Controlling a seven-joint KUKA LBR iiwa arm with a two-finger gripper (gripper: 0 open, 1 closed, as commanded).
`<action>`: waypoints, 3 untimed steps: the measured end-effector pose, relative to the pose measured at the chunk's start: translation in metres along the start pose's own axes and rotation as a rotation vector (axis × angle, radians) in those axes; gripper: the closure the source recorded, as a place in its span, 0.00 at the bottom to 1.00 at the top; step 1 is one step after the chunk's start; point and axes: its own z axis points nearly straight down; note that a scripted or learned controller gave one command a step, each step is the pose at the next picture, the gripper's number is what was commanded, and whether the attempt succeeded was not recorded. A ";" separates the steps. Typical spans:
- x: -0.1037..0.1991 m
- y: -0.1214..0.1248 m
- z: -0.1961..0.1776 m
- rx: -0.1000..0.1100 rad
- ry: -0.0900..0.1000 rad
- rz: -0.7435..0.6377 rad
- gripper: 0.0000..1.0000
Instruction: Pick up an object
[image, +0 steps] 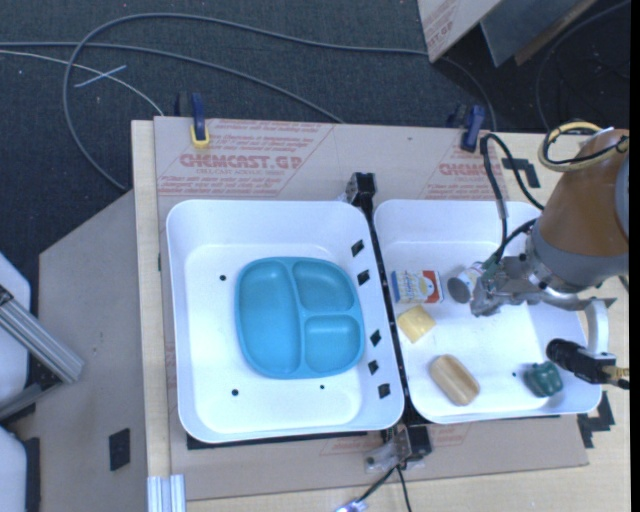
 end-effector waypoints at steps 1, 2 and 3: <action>-0.007 0.002 -0.051 0.000 0.000 0.001 1.00; -0.007 0.003 -0.077 0.000 0.000 0.000 1.00; 0.050 0.011 -0.066 0.006 0.003 -0.004 1.00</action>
